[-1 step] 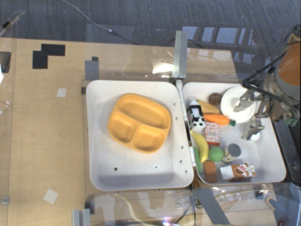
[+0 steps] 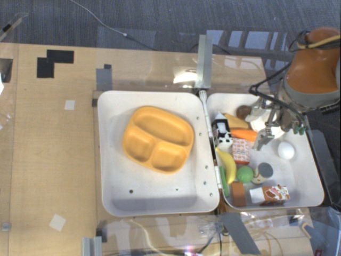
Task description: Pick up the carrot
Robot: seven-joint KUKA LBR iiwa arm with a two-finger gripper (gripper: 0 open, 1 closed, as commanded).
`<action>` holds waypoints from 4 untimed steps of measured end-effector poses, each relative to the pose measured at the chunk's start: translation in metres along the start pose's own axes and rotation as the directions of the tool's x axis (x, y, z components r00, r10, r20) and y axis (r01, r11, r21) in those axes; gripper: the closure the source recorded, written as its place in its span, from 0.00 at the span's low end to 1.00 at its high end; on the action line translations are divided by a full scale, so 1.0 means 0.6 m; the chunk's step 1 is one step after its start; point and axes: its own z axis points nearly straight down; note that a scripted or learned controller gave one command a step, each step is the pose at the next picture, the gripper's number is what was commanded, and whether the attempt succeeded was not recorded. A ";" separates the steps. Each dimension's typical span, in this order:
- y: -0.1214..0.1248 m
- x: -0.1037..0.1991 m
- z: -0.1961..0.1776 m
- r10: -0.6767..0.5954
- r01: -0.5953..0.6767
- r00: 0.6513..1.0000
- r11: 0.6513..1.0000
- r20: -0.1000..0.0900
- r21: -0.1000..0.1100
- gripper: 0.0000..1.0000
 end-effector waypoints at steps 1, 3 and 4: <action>-0.030 -0.047 0.144 -0.019 0.019 1.000 1.000 0.023 0.006 0.00; 0.017 -0.052 0.150 0.112 -0.113 0.993 0.994 0.037 0.004 0.00; 0.011 -0.044 0.151 0.185 -0.185 0.982 0.983 0.038 0.000 0.00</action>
